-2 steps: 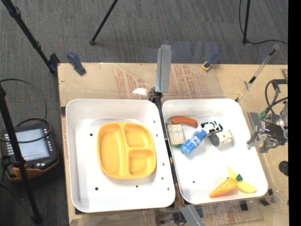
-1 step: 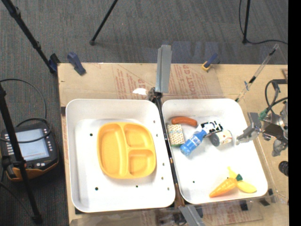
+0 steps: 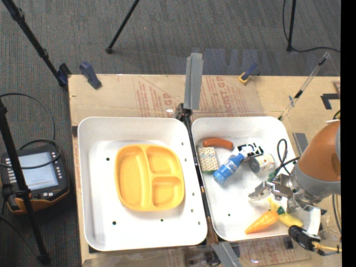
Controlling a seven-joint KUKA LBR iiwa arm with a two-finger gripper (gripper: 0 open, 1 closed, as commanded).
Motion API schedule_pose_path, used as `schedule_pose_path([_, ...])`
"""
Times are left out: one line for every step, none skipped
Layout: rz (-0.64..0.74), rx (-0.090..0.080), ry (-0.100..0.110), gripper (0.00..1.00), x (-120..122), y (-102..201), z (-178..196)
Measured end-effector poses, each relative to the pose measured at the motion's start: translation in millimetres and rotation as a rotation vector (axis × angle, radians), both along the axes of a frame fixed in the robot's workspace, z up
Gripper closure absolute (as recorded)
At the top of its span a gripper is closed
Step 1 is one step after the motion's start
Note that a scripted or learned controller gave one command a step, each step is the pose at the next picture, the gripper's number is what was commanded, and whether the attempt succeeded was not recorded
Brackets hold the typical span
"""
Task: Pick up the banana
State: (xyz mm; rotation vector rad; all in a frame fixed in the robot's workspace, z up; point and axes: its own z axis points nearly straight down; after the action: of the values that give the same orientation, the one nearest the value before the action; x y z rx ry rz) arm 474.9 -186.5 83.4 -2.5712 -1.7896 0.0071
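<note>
Banana (image 3: 288,219) lies at the front right corner of the right bin (image 3: 239,124), a yellow length largely under the gripper (image 3: 281,200), touching or just beside the orange carrot (image 3: 261,222) along the front wall; finger state cannot be told, the tips being lost among the mount and cables. Arm (image 3: 322,160) hangs low over that corner, likely placed for the pick; blue bottle (image 3: 227,168), sausage (image 3: 217,143) and patterned sponge (image 3: 208,159) sit apart toward the bin's left side; yellow tray (image 3: 149,177) occupies the left bin (image 3: 92,166).
</note>
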Motion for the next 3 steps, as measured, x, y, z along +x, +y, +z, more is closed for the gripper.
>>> schedule_pose_path([-0.071,0.008,0.006,0.00,10.3,-4.2,-0.8])
schedule_pose_path([0.014,0.011,0.001,0.00,2.4,-7.2,-0.1])
schedule_pose_path([0.011,0.010,0.008,1.00,1.1,-8.9,5.6])
